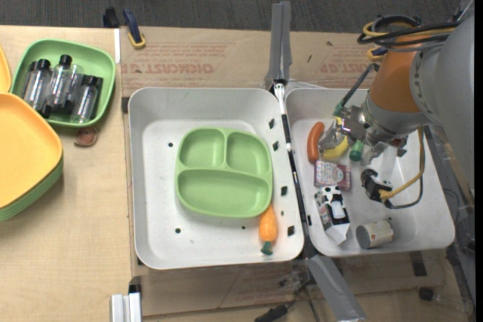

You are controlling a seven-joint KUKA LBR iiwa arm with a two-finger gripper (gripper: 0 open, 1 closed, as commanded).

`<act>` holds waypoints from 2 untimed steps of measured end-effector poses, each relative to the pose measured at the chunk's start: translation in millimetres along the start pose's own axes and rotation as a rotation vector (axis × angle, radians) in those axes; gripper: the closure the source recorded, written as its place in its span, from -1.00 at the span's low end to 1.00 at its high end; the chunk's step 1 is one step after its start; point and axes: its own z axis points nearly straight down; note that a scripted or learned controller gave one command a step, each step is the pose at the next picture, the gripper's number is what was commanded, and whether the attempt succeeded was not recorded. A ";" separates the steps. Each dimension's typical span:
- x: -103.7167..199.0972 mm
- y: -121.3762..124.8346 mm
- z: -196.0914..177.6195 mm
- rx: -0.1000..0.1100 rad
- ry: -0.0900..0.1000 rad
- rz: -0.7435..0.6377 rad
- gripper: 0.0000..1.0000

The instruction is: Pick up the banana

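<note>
One banana (336, 145) lies in the right bin (430, 237), touching a red-orange sausage-like item (315, 142). The gripper (352, 133) sits over it; finger state cannot be told. Crowding neighbours risk a mis-grasp.

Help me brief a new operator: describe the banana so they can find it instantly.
Look in the right-hand white bin, at its upper middle under the end effector. The banana is the small yellow piece beside the orange-red sausage-shaped toy; nothing else in that bin is yellow.
</note>
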 end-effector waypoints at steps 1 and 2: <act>-2.3 -0.2 -8.0 0.003 -0.001 0.006 1.00; -5.4 -30.9 0.6 0.001 0.000 -0.139 1.00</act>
